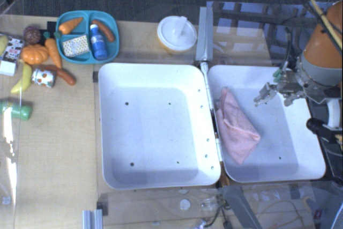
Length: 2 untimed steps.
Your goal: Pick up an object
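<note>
A crumpled pink cloth [236, 126] lies in the right bin [289, 169], against its left wall. My gripper [278, 94] hangs over the right bin's upper right part, to the right of and slightly above the cloth, apart from it. Its two metal fingers [263, 95] are spread apart and hold nothing. The orange band of the arm [321, 45] sits above it at the right edge.
The left bin [155, 169] lies beside the right one. A white lidded bowl [177, 34] stands behind the bins. A blue divided plate [110, 21] with toy food and several loose toy foods [37, 61] lie at the far left of the bench.
</note>
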Available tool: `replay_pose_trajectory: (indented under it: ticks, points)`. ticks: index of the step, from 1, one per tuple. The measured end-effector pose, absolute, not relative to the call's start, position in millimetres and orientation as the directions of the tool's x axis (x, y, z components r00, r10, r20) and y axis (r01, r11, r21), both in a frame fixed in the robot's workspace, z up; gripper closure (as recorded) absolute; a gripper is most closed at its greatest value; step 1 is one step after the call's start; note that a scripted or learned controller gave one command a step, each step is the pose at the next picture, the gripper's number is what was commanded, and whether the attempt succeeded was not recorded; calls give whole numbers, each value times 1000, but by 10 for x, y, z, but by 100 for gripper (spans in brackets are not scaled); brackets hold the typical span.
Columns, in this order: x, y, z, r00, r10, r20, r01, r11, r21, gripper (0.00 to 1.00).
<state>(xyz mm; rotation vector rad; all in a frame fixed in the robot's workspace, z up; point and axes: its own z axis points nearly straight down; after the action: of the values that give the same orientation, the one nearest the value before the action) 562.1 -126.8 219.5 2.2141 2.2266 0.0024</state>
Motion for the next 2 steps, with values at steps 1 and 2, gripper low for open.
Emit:
replay_pose_trajectory:
  ticks: [1, 2]
  points:
    - [5162, -1105, 973, -107, 994, -2, 994, 107, 12, 0]
    - [5183, -944, 922, -182, 983, -8, 983, 183, 19, 0]
